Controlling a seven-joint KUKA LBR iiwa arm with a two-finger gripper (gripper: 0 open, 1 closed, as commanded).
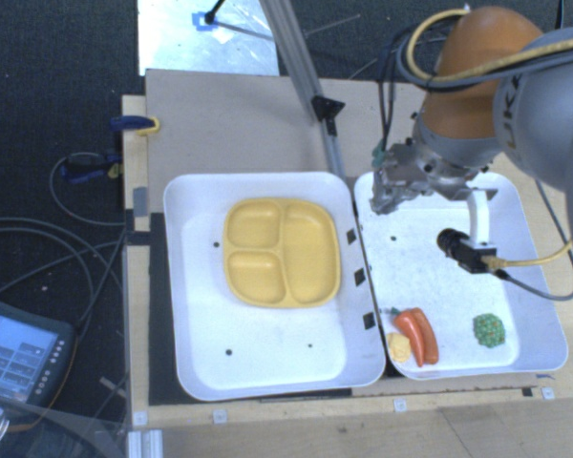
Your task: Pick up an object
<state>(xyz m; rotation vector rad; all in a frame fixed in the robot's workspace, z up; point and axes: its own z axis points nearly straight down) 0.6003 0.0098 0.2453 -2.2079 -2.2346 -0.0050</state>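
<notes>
1. Dark carpet all around, cables snaking on the left side, and a plywood bench in the middle carrying two shallow white bins side by side.
2. Left bin has a yellow divided plate sitting a bit above its centre, flat, nothing on it as far as I can see.
3. Right bin is where the pickable stuff is: an orange-red carrot-looking toy near the front edge, a small pale yellow piece touching or just beside it on its left, and a green knobbly ball off to the right, apart from both.
4. Gripper hangs over the back left corner of the right bin, near the wall between the bins. Honestly the fingertips are a grey blur against the white, so I can't tell whether the pincer is spread or pressed together. Nothing visible between them though.
5. Progress-wise: I'd say basically nothing is done yet. All three items lie on the bin floor, well away from the gripper.
6. What's left, my guess: pick a target, travel toward the front of the bin, drop down, close, lift. So pretty much the whole job.
</notes>
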